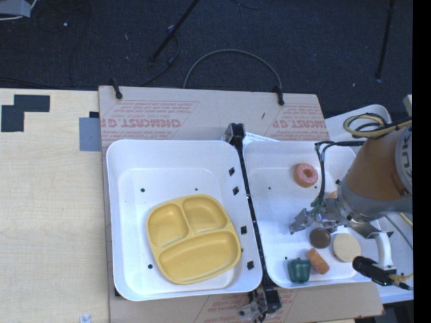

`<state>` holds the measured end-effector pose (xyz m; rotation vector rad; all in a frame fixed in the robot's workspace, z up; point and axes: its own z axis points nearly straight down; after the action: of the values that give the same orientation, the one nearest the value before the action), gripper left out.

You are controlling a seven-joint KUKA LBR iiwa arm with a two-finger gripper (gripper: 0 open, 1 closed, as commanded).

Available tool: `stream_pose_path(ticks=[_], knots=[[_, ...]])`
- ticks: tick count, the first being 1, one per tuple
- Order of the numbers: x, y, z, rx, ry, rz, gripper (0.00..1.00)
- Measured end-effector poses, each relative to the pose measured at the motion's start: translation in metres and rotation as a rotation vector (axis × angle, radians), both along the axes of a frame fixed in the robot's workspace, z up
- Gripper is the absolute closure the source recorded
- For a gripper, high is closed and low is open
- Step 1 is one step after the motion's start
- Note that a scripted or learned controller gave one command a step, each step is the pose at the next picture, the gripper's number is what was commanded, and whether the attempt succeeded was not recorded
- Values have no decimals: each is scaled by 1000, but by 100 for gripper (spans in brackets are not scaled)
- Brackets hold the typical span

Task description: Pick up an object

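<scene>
The right bin holds a pink ring-shaped doughnut near its back. Along its front lie a green pepper, an orange carrot piece, a small brown round thing and a pale round disc. My gripper hangs low over the middle of this bin. It is just left of and above the brown round thing, and below the doughnut. I see nothing held in it.
In the left bin a yellow divided plate lies tilted toward the front. A black divider separates the bins. The arm's orange band covers the right bin's right side. Cardboard lies behind.
</scene>
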<state>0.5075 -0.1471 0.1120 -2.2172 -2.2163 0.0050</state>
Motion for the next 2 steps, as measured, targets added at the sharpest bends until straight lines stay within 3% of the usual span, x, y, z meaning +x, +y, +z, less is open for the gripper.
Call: stream_pose_path(ticks=[1, 2], knots=[[0, 1, -25, -1, -3, -1, 0], [0, 0, -14, -1, -5, -6, 100]])
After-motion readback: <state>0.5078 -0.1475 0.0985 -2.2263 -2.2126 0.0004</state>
